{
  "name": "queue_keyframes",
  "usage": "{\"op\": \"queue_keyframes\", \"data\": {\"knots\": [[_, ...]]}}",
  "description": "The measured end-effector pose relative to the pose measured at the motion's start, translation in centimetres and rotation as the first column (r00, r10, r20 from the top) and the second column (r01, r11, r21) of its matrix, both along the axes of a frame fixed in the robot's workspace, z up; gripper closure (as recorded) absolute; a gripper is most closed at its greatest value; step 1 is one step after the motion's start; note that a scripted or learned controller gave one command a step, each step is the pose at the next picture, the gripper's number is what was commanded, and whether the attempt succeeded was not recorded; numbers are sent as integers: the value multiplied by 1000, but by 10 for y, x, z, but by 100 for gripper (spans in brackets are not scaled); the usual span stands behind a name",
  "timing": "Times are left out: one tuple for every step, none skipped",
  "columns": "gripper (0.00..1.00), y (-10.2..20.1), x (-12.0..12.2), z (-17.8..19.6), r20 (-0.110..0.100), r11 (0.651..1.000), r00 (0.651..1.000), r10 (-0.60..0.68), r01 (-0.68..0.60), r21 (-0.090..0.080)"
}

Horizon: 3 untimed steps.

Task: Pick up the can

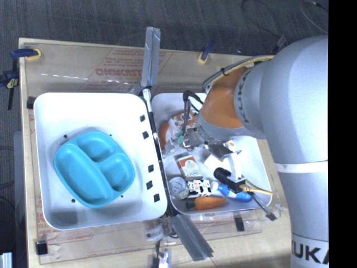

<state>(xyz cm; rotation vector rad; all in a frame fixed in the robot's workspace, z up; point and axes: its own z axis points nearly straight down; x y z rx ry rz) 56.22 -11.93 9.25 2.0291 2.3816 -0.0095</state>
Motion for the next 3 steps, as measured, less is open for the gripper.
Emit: {"op": "queue_keyframes", "data": {"knots": [[0,6,-57,56,-12,996,997,83,-82,14],[0,-26,-11,147,-10,999,999,49,-49,12],[0,4,9,142,-9,998,998,61,-61,12]]}}
